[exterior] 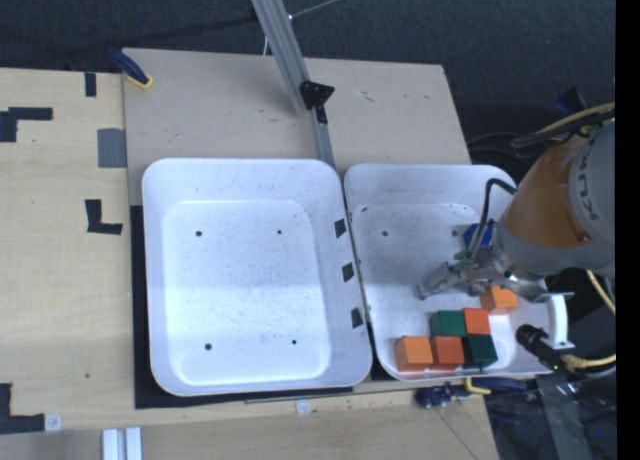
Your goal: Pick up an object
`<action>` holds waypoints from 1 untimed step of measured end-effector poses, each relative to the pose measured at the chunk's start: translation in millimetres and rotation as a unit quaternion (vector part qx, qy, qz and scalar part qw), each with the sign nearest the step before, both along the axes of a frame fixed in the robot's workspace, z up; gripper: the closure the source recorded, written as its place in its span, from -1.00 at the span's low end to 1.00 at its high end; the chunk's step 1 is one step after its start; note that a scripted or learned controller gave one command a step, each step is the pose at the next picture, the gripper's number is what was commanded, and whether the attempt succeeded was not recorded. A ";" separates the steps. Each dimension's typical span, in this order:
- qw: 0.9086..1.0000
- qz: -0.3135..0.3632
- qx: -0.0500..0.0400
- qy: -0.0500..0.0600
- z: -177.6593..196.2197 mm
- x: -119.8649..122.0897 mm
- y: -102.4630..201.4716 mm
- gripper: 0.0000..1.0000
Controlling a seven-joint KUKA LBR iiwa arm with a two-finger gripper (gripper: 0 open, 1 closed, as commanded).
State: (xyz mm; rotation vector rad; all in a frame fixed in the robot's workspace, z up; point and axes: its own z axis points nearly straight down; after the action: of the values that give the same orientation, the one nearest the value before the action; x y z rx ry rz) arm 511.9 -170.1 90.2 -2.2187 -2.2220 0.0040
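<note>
While the gripper (pixel 437 286) hangs low in the right bin (pixel 400 188), just beside the block cluster (pixel 450 340) at its near edge, you've lifted nothing; I cannot tell how its jaws stand.

The wooden bench (pixel 250 108) bears two white bins (side by side): left (pixel 160 188), right (pixel 372 183).

No legible text, label, brand, number or sign anywhere, neither on the desk (pixel 250 98), nor on the two white bins (pixel 160 208), nor on the coloured blocks (pixel 450 338), nor on the arm (pixel 560 208).
</note>
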 end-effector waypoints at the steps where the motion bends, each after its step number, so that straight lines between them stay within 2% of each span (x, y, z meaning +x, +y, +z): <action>1: 1.000 0.000 0.001 0.000 11.5 0.2 0.7 1.00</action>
State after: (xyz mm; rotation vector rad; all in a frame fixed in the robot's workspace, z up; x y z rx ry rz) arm 512.1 -169.3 101.6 -2.2160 -2.2213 0.0019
